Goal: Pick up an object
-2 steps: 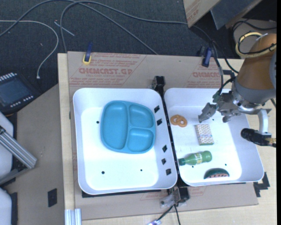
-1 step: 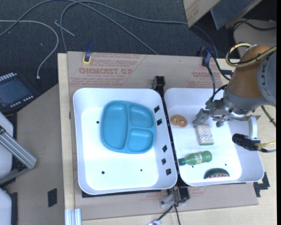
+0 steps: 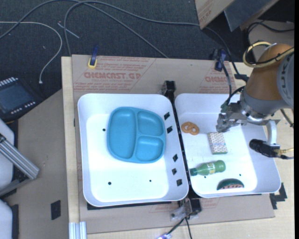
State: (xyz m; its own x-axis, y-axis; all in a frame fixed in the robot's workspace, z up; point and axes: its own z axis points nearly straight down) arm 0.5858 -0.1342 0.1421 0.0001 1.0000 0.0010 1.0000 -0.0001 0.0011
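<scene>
My grey arm reaches in from right, orange-banded wrist bent down, end effector (image 3: 224, 122) lowered, pointing left.

Red "CHEMCAST GP" print on cardboard sheet (image 3: 121, 72) under bins

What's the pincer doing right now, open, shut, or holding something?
Pincer: cannot be told open or closed; it hangs in the right bin, just above the small patterned packet, with nothing visibly held.

White cables (image 3: 44, 28) trail across the dark floor at upper left; a cardboard box (image 3: 212, 11) sits at the top right.
</scene>
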